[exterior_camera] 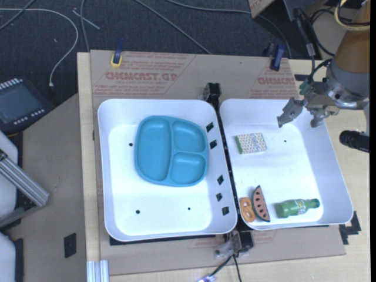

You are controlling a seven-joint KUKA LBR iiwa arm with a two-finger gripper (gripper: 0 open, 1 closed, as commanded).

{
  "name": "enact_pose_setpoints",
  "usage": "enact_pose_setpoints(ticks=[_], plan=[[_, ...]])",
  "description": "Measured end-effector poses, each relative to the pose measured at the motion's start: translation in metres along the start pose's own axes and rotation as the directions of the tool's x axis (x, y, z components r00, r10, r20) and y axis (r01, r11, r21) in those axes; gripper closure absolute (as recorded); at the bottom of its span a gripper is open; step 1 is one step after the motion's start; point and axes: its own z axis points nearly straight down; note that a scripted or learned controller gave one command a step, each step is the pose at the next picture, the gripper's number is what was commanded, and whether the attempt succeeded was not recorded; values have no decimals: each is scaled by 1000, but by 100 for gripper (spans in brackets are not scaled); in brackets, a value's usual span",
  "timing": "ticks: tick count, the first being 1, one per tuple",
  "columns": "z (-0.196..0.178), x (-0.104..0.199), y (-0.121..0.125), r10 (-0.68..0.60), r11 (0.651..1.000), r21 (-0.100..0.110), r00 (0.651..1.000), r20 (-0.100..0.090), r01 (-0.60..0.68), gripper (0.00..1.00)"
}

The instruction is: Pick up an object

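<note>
- Grey claw [302,115] hovers spread wide over the right bin [329,175], gripping nothing: approach step.
- Nearest below-left lies a speckled sponge [251,143].
- Next move, I judge: descend, straddle it, close.

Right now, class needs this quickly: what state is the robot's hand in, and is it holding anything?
Hand: open, holding nothing, hovering over the far side of the right bin.

Cardboard sheet [176,69] reads, mirrored, roughly "CHEMCAST GP".
</note>
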Motion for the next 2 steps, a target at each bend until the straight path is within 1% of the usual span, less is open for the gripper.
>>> enact_pose_setpoints(ticks=[1,2], plan=[[-7,0,2,-3,1000,-13,1000,2,3,0],[41,8,-4,-3,1000,-8,1000,1,3,0]])
